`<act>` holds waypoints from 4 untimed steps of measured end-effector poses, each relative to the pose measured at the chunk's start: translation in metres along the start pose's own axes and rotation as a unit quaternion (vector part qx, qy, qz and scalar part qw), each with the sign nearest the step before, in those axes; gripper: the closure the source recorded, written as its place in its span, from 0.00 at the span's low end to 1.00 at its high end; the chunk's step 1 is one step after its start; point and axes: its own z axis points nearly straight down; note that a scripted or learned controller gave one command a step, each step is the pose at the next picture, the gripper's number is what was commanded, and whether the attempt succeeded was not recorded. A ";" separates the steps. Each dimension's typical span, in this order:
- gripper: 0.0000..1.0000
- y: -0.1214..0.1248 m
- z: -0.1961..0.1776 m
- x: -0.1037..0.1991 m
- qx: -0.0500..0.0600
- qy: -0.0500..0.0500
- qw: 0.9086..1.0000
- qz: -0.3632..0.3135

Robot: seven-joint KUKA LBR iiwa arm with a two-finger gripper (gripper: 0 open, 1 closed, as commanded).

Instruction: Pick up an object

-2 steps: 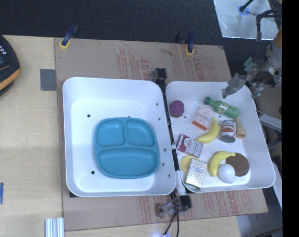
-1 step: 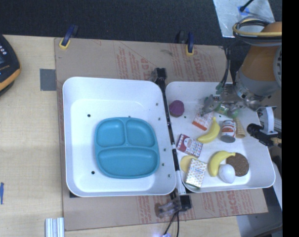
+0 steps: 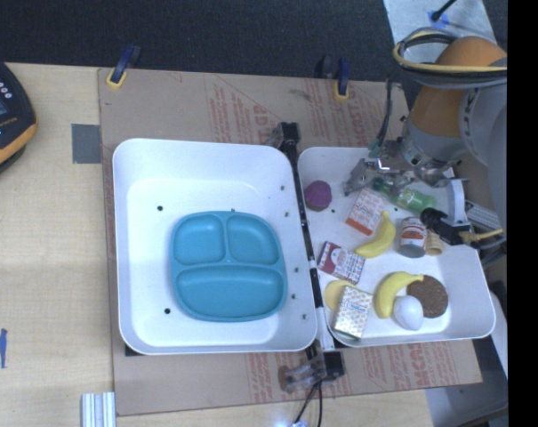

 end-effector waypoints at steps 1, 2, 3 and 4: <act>0.00 -0.055 0.017 0.009 0.005 -0.002 1.000 0.002; 1.00 -0.052 0.006 0.007 0.002 -0.003 1.000 0.001; 0.00 -0.052 0.006 0.007 0.003 -0.003 1.000 0.001; 0.00 -0.104 0.018 0.025 0.005 -0.001 1.000 0.003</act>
